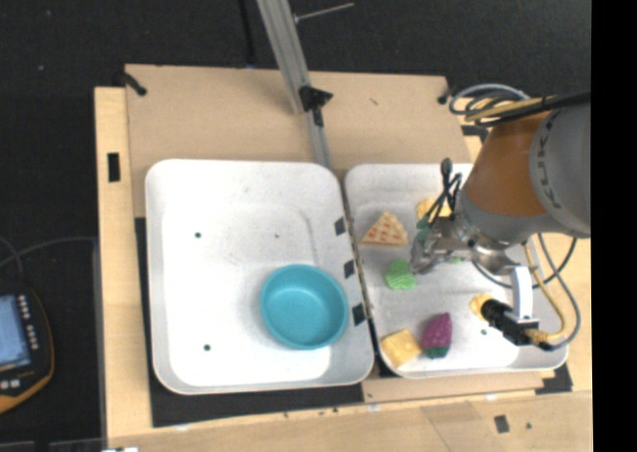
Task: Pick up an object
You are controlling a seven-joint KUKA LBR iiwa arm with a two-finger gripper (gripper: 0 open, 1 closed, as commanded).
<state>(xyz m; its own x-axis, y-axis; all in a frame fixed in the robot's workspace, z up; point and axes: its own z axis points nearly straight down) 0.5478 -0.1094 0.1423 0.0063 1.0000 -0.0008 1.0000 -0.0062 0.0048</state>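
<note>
Gripper low in the right bin, just beside a small green piece.

The arm reaches in from the right, and its dark gripper tip sits right at the green piece's upper right edge; whether it is open or closed, or has hold of anything, cannot be told. A wedge-shaped pizza slice lies just up and left of the tip, and a yellow thing is partly hidden behind the wrist. Near the bin's front edge lie a yellow block and a purple piece, touching or nearly so. The left bin holds a blue bowl by its right wall.
</note>
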